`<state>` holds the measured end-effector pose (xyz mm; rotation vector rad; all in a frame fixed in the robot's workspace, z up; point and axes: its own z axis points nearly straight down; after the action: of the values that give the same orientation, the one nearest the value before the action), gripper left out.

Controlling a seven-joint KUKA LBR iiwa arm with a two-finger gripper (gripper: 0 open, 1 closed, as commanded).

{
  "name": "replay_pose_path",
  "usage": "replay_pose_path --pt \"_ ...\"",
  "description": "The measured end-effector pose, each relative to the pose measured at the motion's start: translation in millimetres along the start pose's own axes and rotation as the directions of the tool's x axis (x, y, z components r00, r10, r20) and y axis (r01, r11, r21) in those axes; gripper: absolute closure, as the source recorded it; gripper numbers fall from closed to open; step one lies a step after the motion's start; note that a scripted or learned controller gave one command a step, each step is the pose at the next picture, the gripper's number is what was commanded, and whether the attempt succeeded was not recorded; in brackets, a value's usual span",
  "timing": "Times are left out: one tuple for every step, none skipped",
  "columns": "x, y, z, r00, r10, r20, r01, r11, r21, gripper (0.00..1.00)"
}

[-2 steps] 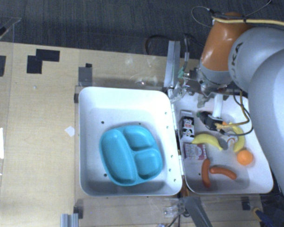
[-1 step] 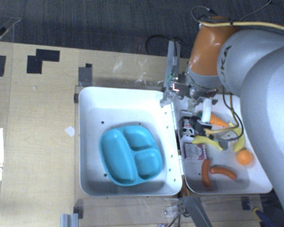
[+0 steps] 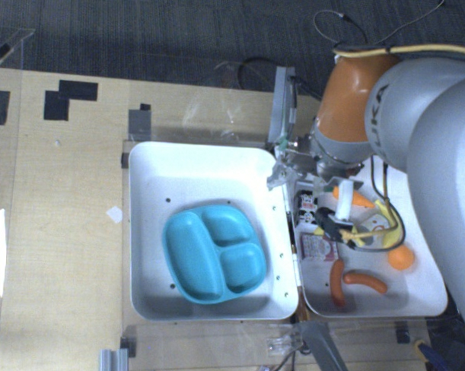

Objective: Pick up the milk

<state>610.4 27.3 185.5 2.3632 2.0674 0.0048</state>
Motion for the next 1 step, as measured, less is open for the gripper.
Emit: replay_pose_path --pt "9.8 11.0 -90.3 0.989 -0.149 0.000 0.149 0.989 -0.003 0.00"
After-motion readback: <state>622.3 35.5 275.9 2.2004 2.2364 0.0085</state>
